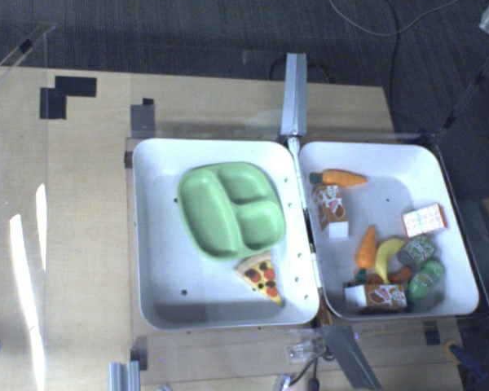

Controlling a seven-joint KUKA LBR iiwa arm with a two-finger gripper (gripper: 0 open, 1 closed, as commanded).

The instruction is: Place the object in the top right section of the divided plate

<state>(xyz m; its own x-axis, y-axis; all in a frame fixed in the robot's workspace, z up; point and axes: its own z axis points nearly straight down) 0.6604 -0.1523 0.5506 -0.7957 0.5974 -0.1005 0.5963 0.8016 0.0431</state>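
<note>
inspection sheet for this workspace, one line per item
surface: wooden bench bearing a left bin and a right bin side by side
job's things: green divided plate in the left bin, nothing in its sections; pizza slice toy lies beside the plate's near edge
clutter: in the right bin, a carrot, a small carton, a pink box, and a pile with a banana, a second carrot, a can, a green item and a flat carton
grippers: nothing seen
cables: thin cable looping on the dark floor behind the bench
surroundings: black tape marks on the bench; metal post between the bins
</note>
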